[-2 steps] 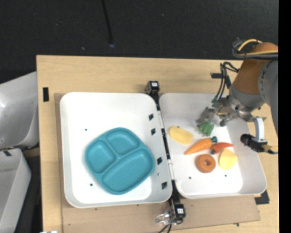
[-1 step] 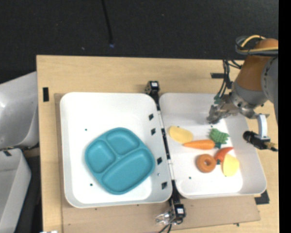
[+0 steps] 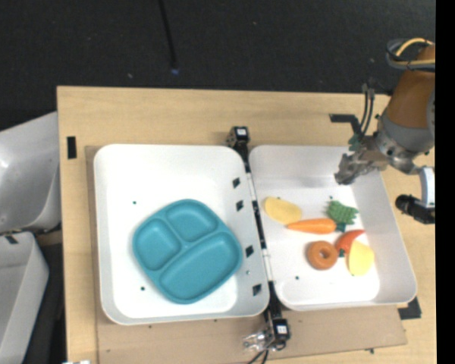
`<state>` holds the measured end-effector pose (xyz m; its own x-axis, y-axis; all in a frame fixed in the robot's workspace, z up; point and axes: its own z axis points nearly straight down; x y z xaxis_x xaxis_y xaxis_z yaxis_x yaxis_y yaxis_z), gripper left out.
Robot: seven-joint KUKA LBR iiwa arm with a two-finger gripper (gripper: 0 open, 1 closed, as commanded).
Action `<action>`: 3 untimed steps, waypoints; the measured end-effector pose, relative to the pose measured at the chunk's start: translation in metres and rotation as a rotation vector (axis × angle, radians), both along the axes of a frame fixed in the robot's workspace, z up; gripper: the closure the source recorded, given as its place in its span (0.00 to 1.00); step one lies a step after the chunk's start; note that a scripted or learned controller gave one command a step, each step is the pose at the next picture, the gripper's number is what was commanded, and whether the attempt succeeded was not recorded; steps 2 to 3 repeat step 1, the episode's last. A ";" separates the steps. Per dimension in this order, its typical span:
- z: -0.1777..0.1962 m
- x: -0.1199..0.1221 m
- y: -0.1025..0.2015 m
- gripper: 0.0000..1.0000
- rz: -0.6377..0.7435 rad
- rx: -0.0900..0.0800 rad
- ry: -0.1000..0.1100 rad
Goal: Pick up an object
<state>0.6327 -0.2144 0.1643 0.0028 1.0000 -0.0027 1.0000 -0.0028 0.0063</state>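
Orange, the carrot (image 3: pixel 312 225) lies in the right bin (image 3: pixel 288 290), long axis running left to right across the frame, its green top (image 3: pixel 341 212) at the right end. The tool (image 3: pixel 347 171) hovers above and slightly right of it in the frame; whether it is released or clenched cannot be told.

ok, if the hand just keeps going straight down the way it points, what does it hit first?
Probably bare floor of the right bin: the hand hangs above and beside the green toy. Depth is unclear.
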 end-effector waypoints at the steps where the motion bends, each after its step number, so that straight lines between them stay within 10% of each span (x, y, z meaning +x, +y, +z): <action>1: 0.065 0.004 -0.004 1.00 0.006 -0.001 -0.002; 3: 0.065 0.004 -0.004 1.00 0.006 -0.001 -0.002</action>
